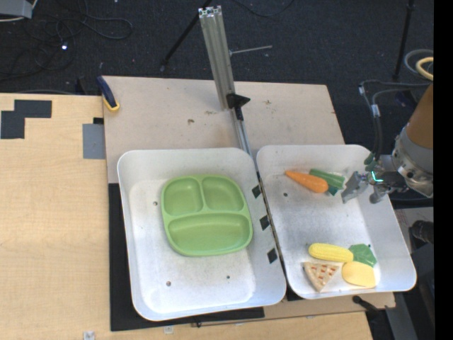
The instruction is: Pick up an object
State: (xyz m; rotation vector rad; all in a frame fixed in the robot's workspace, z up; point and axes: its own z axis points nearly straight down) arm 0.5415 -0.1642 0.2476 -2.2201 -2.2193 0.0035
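Two-finger grey gripper (pixel 362 188) at right white bin (pixel 325 222) 2 o'clock edge, fingers spread, holding nothing. Orange plastic carrot with green top (pixel 313 180) just beside, toward 9 o'clock. Advice: shift over carrot middle, align jaws across its narrow width, descend, close.

We are looking at a robotics lab: an aluminium extrusion post (pixel 218 57) is standing bolted on a plywood surface (pixel 283 112), cables (pixel 92 20) are trailing over dark carpet, and toy food is lying in a white bin (pixel 311 211).
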